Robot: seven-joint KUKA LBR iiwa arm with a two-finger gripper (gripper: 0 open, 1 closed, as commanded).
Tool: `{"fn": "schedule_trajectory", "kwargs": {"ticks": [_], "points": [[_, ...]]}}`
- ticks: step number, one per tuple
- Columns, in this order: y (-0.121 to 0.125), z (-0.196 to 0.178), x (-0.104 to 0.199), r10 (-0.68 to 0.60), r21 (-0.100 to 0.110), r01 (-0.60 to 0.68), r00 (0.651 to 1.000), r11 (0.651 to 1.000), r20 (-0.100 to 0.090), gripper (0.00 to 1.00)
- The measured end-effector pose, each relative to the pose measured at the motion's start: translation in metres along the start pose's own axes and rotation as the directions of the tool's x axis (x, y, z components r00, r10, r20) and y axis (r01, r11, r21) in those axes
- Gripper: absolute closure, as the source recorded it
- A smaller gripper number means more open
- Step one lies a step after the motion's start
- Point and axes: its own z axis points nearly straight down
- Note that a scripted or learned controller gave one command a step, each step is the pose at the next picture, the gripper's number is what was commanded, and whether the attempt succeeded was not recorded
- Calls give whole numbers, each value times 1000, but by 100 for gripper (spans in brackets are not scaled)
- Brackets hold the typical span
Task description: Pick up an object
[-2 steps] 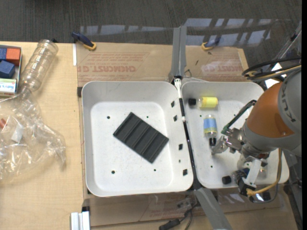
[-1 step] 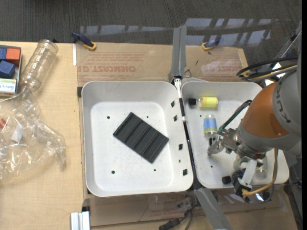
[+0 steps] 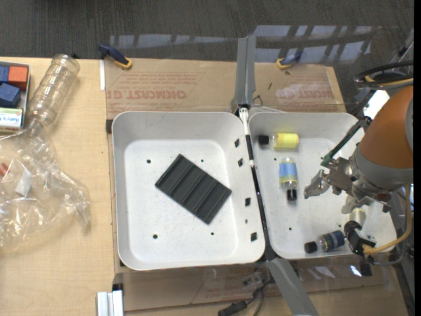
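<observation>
Nearest in the right bin (image 3: pixel 276 239) lies a dark bottle (image 3: pixel 327 241) with a blue band, on its side, just below the arm. The gripper (image 3: pixel 329 182) hangs over this bin's right half, apart from every item; whether the jaws are released or clenched cannot be told. Left of it lies a blue bottle (image 3: pixel 288 178), likely the handiest pick, with a yellow bottle (image 3: pixel 283 140) beyond. The left bin (image 3: pixel 122 196) holds a ribbed black slab (image 3: pixel 193 188), tilted. Far on the desk, cardboard (image 3: pixel 171 87) under the bins reads "CHEMCEST" upside down. At left sit a clear bottle (image 3: pixel 49 91) and crumpled plastic (image 3: pixel 33 183).
</observation>
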Motion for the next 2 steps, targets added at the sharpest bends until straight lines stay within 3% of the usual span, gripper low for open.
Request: {"fn": "schedule_trajectory", "kwargs": {"ticks": [1, 2], "points": [[38, 79, 23, -43, 3, 43, 999, 999, 0, 0], [37, 71, 22, -43, 6, 43, 999, 999, 1, 100]]}}
